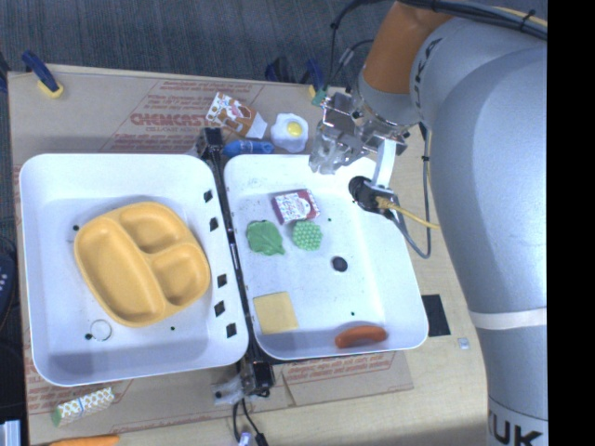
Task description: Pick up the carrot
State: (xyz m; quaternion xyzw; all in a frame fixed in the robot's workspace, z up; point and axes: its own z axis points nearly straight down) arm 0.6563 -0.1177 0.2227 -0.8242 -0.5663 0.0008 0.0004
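The carrot [361, 335] is a short orange stick lying flat by the near rim of the right bin [402, 277]. My gripper [329, 154] hangs over that bin's far rim, well behind the carrot and a little to its left. Nothing shows in its grasp. The grey arm with its orange band [402, 40] comes in from the right and covers the bench beside the bin.
In the right bin lie a dark red packet [295, 205], a green leaf [265, 239], a green round piece [308, 236], a yellow slice [275, 311] and a small dark disc [339, 265]. A yellow divided plate [141, 261] sits in the left bin [37, 249]. A fried-egg toy [292, 130] lies behind the bins.
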